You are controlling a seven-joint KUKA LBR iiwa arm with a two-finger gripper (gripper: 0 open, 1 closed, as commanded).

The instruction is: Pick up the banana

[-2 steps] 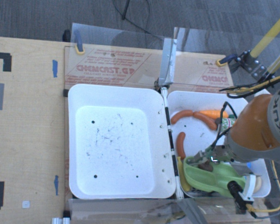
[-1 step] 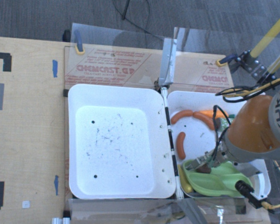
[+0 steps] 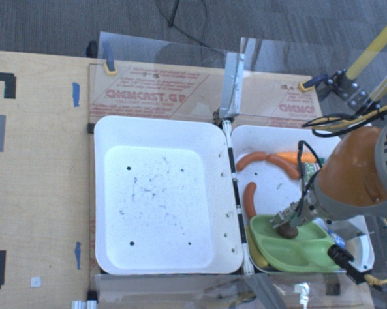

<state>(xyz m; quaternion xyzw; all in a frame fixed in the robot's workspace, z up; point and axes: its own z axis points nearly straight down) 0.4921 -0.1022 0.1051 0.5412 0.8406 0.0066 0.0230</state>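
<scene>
A yellow sliver of the banana (image 3: 257, 255) peeks out at the front left corner of the right bin (image 3: 243, 137); the rest is hidden under a green divided plate (image 3: 305, 250). My gripper (image 3: 287, 225) hangs low over the plate's left compartment, just right of and behind the banana's visible end. A small dark round part sits at its tip, touching or nearly touching the plate. The grey arm with its orange band (image 3: 353, 170) covers the right side of the bin.
Two reddish sausages (image 3: 265, 160) lie at the back of the right bin, and a third (image 3: 249, 198) stands lengthwise near its left wall. An orange carrot (image 3: 296, 157) lies behind them. The left bin (image 3: 109, 136) sits beside it, across the divider.
</scene>
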